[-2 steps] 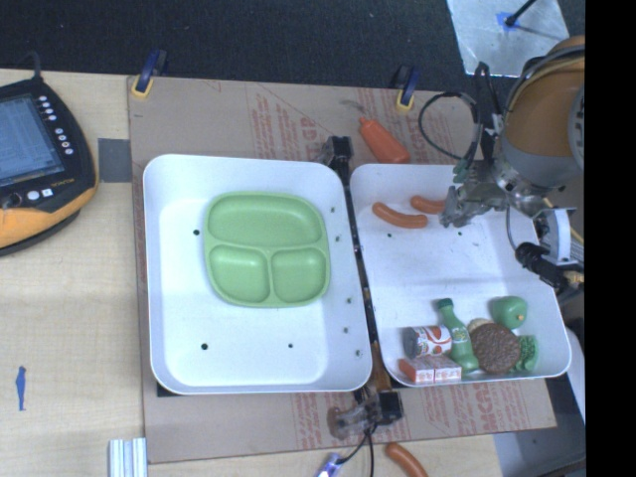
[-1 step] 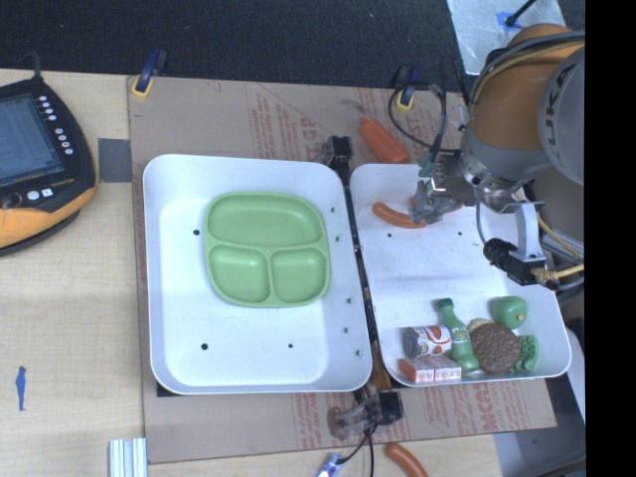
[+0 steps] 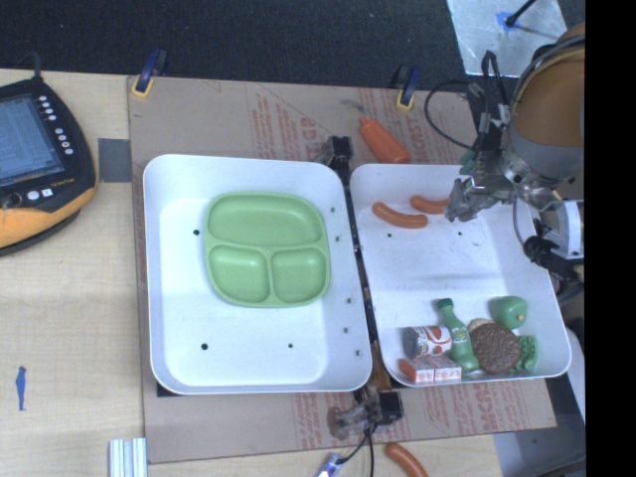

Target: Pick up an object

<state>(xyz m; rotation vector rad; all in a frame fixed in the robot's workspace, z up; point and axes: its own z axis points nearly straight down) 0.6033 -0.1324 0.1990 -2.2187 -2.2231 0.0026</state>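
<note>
Camera view: you see the end effector (image 3: 461,210) low in the right bin (image 3: 452,286), just beside two sausages (image 3: 400,216). You cannot tell its opening or whether it holds anything.

Pale wooden bench (image 3: 70,306), brown cardboard sheet (image 3: 298,117), dark floor (image 3: 248,13)

The wooden bench (image 3: 70,316) is covered in the middle by a brown cardboard sheet (image 3: 258,117), held at its far edge by two clamps (image 3: 149,71). Two white bins sit side by side on the sheet, the left bin (image 3: 179,366) and the right bin (image 3: 467,266). A carrot (image 3: 383,141) lies on the cardboard just beyond them. A pendant (image 3: 35,162) rests at the far left, and a sausage (image 3: 407,458) lies at the near edge.
</note>
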